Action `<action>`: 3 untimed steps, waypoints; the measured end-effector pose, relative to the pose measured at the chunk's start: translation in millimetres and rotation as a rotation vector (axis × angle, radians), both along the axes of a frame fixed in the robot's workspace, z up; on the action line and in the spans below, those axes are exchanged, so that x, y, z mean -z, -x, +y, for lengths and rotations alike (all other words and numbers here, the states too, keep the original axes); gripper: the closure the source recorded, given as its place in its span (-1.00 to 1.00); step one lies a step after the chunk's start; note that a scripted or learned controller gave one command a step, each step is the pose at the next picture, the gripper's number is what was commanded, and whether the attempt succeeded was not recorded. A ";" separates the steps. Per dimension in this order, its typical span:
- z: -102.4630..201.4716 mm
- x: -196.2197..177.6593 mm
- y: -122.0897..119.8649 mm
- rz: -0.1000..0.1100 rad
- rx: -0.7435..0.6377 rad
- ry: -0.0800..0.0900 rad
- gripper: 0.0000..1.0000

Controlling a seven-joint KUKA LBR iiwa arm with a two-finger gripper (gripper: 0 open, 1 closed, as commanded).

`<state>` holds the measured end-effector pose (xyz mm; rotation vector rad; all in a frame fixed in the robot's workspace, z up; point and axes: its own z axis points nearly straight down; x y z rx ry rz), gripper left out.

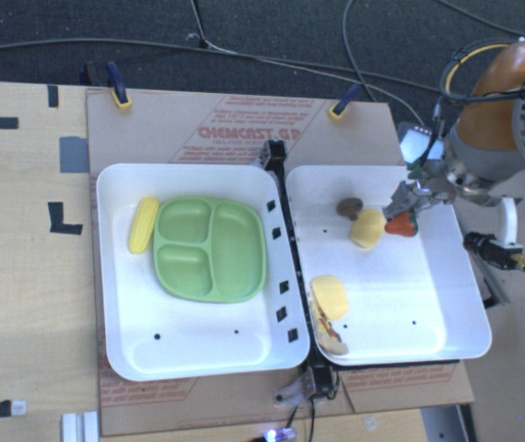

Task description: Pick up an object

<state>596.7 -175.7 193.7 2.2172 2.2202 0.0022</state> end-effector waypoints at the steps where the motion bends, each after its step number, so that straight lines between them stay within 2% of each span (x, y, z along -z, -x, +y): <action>1: 0.1 -53.2 -1.0 -0.001 0.000 0.000 1.00; 3: 100.0 -53.4 -15.9 0.005 -0.005 -0.003 1.00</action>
